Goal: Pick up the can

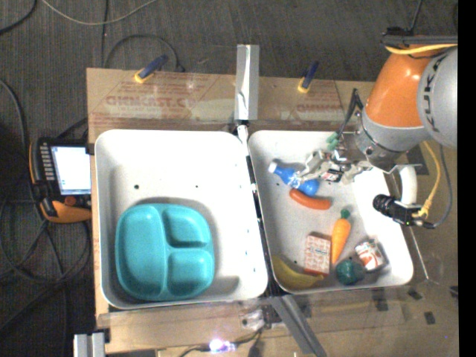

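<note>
1. The can (370, 255) lies tilted near the front right corner of the right bin (279, 143), red and white, just right of a dark green ball (349, 272).
2. The pincer (318, 166) hangs over the back of the right bin, above a blue bottle (294, 178), well apart from the can. Whether it is spread or pressed together I cannot tell, nor whether it touches the bottle.
3. The arm (409, 99), orange above the wrist, reaches in from the right.
4. A red sausage (311, 200) lies just in front of the bottle.
5. A carrot (340, 236) lies at a slant between the sausage and the ball, with a small carton (317, 253) just beside it on the left.
6. A banana (294, 274) curves along the front left of the right bin.
7. The left bin (149, 143) holds a teal divided plate (165, 251) in its front part.
8. Both bins sit side by side on the surface (178, 99), which bears two clamps at its back edge.
9. A handheld screen (63, 177) sits left of the surface.
</note>
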### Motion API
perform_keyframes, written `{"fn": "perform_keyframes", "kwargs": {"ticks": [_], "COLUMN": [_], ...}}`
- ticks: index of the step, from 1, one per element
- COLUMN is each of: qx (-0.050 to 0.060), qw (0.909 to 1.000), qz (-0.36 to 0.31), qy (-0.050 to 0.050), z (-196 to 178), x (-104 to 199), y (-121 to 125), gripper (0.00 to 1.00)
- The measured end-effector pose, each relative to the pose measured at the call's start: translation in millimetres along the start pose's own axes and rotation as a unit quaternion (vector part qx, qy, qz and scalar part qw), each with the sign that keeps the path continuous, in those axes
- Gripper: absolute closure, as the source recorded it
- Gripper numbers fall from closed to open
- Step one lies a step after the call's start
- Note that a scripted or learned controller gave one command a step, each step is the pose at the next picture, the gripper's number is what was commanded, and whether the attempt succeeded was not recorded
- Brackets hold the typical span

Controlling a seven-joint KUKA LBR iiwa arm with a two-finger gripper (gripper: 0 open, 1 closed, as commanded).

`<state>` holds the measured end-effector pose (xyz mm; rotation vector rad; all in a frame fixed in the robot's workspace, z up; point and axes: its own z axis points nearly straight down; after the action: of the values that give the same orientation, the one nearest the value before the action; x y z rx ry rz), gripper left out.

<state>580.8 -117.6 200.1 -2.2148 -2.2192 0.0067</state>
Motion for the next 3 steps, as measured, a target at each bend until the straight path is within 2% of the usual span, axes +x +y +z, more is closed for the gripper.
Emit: {"fn": "perform_keyframes", "kwargs": {"ticks": [1, 2, 3], "qx": [0.000, 0.000, 0.009], "qw": [0.9981, 0.9983, 0.9999], "qz": [0.062, 0.058, 0.011], "qy": [0.000, 0.000, 0.004], "z": [14, 62, 92], "x": [-56, -79, -87], "y": [-18, 36, 73], "gripper": [0.00, 0.00, 0.00]}}
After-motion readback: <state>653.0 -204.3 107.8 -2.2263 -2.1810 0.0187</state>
